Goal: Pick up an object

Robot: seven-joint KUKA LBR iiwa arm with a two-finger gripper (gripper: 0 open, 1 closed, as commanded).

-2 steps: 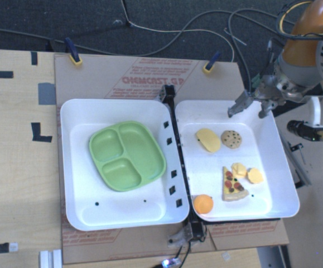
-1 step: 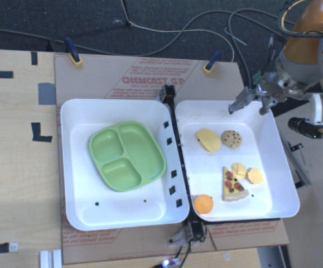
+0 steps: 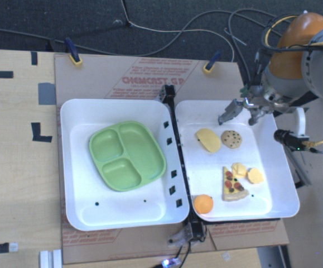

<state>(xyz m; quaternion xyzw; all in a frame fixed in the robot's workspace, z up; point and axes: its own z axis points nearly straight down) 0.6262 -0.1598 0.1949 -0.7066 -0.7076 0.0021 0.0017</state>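
Nearest the lens, at the bottom edge of the right bin [image 3: 273,205], sits an orange [image 3: 203,204], tucked into the bin's lower left corner. Up and to the right lies a pizza slice [image 3: 232,185], with pale yellow cheese pieces [image 3: 246,173] just beside its upper right. Higher in the same bin, a yellow potato-like piece [image 3: 208,139] rests next to a chocolate-chip cookie [image 3: 231,139], the two close but apart. Above them, in the upper right of the frame, the gripper [image 3: 242,113] hangs over the bin's top edge, its two fingers spread apart and nothing between them. A green divided plate [image 3: 127,155] lies tilted in the left bin [image 3: 75,205], occupying its middle. Both bins rest on a cardboard sheet [image 3: 144,77].
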